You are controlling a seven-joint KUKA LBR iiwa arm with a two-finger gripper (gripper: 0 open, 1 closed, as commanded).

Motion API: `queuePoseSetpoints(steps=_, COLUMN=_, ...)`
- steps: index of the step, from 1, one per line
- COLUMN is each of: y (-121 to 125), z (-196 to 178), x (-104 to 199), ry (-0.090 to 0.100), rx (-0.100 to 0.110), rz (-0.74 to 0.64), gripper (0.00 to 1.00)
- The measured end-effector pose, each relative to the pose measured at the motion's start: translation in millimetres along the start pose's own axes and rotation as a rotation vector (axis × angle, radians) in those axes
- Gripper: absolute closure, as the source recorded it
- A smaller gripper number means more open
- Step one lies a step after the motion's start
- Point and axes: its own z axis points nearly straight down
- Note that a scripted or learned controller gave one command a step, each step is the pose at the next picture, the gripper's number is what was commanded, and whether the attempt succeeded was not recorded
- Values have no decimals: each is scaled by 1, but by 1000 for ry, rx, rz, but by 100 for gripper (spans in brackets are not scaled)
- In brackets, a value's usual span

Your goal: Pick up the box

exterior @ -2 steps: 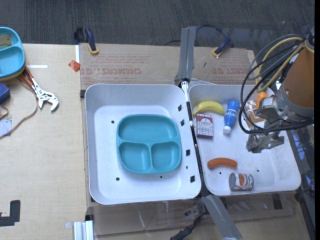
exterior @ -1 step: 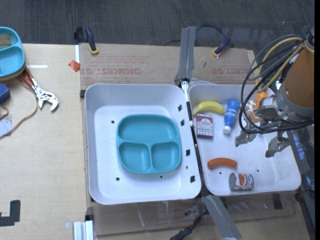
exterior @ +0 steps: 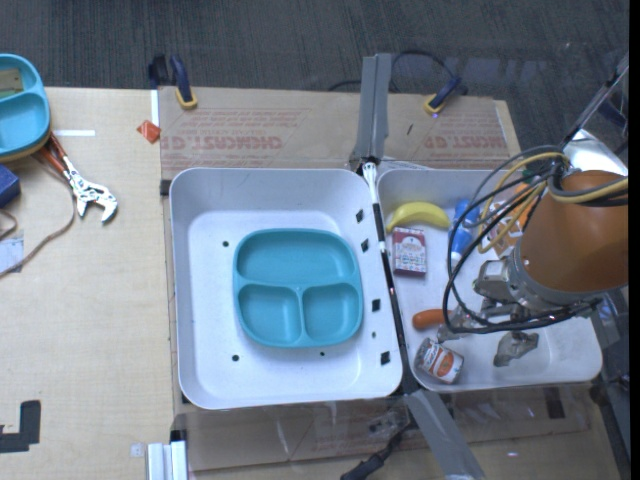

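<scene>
Box (exterior: 409, 250) lies flat in the right bin (exterior: 560, 376), close to that bin's left wall, just below a banana (exterior: 419, 214) and above an orange carrot-like piece (exterior: 428, 318); it is small, red and white, and nothing touches it from above. The arm (exterior: 575, 230) reaches in from the right and hangs over the middle of the same bin, its bulk and cable loops covering much of the floor there. The gripper (exterior: 497, 346) sits low near the bin's front, to the right of a crumpled packet (exterior: 438, 361) and well apart from the box. Whether it is spread or closed I cannot tell, since the wrist hides too much of it, and nothing can be seen held in it. A blue item (exterior: 461, 230) shows just behind the cables. The left bin (exterior: 190, 268) holds a teal divided plate (exterior: 298, 288). As I judge it, the pick is not yet made: the box rests on the bin floor, and the gripper has yet to travel back and left, settle over it, close and lift.
</scene>
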Motion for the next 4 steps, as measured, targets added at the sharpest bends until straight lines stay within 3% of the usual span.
queuePoseSetpoints(steps=1, y=-89, z=-16, x=-17, ry=-1, rx=0, rz=-120, gripper=0)
queuePoseSetpoints(steps=2, y=-98, z=18, x=-63, ry=-3, rx=-2, rz=-482, gripper=0)
queuePoseSetpoints(steps=3, y=-144, z=17, x=-92, ry=-3, rx=1, rz=-199, gripper=0)
queuePoseSetpoints(steps=4, y=-159, z=16, x=-80, ry=-2, rx=3, rz=142, gripper=0)
